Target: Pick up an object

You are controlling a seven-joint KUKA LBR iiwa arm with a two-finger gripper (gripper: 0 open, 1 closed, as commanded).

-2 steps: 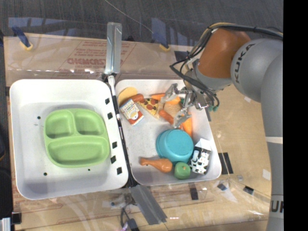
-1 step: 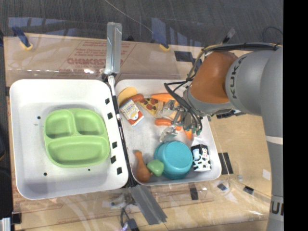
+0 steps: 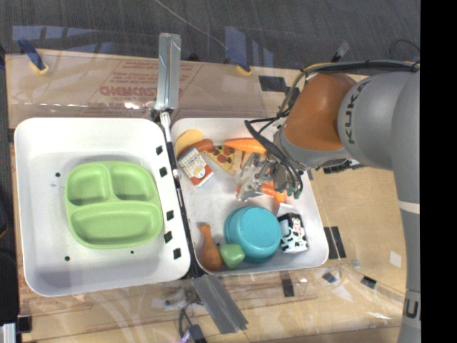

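My gripper [image 3: 258,181] hangs low over the middle of the right bin [image 3: 314,224], under the orange band of the arm [image 3: 318,113]. Right beside it lies a small orange piece [image 3: 268,189], partly hidden by the gripper. A pizza slice [image 3: 223,158] and an orange wedge [image 3: 244,146] lie just to its left and above. Below it sits a blue bowl [image 3: 253,233], with a cow-patterned cup [image 3: 293,234] to the bowl's right. A green lump [image 3: 231,255] and a brown drumstick [image 3: 207,247] rest at the bin's front left.
A small orange-and-white carton [image 3: 194,167] and a yellow piece [image 3: 188,139] lie at the right bin's far left. The left bin [image 3: 36,213] holds a green divided plate [image 3: 113,203]. A metal bar [image 3: 168,70] stands at the back between the bins.
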